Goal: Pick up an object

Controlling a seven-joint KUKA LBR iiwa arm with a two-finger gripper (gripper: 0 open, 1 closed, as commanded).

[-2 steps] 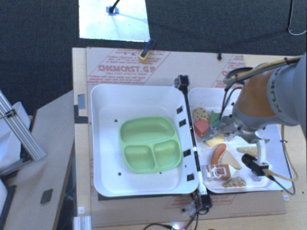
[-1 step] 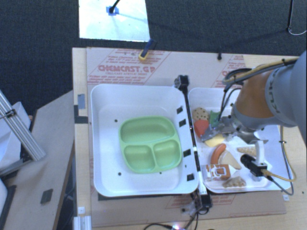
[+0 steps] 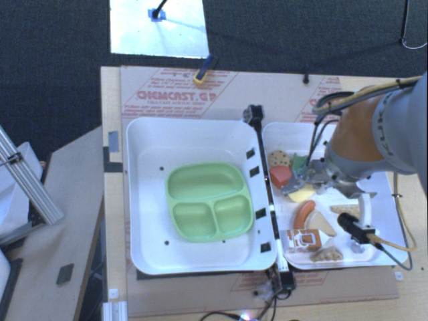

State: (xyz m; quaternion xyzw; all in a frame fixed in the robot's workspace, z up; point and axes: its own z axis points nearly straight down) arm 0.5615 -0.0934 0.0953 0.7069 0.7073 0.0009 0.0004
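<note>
The right bin (image 3: 394,209) holds several toy foods. Among them are a brown cookie (image 3: 278,158), a red piece (image 3: 281,176), a green piece (image 3: 298,161), a yellow piece (image 3: 302,194), a red sausage (image 3: 304,212), a tan wedge (image 3: 325,223), an orange-and-white box (image 3: 304,239) and a beige lump (image 3: 328,253). My gripper (image 3: 299,182) hangs low over the bin's upper left part. It sits just right of the red piece and directly above the yellow piece. Whether it touches either is hidden by the wrist.
The left bin (image 3: 150,179) bears a green divided plate (image 3: 208,200). Black clips line the wall (image 3: 261,179) between the two bins. The grey and orange arm (image 3: 371,136) crosses the right bin's upper right. A yellow cable (image 3: 391,246) loops near its lower right corner.
</note>
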